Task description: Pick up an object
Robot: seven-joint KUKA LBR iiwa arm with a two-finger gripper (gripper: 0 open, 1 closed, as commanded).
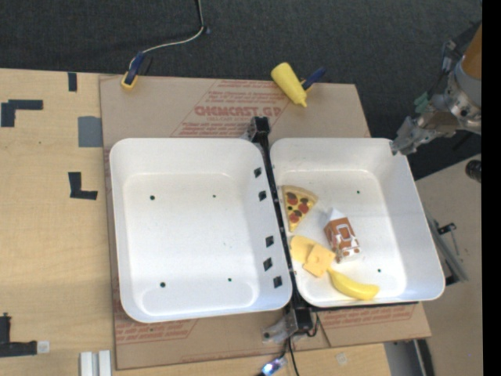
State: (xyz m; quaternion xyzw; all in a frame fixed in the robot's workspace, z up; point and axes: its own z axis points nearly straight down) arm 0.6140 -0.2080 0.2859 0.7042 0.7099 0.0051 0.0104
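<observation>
The right bin (391, 194) holds a pizza slice (297, 204), a brown and white packet (342, 237), a yellow cheese wedge (310, 257) and a banana (351, 285), all in its near left part. My gripper (409, 136) hangs at the bin's far right corner, above the rim and well away from the objects. Nothing shows between its tips.
The left bin (188, 225) sits beside the right one, joined by a black divider (266, 202). A yellow bottle-shaped clamp (290, 83) and a yellow clip with cable (133, 73) lie on the cardboard behind the bins.
</observation>
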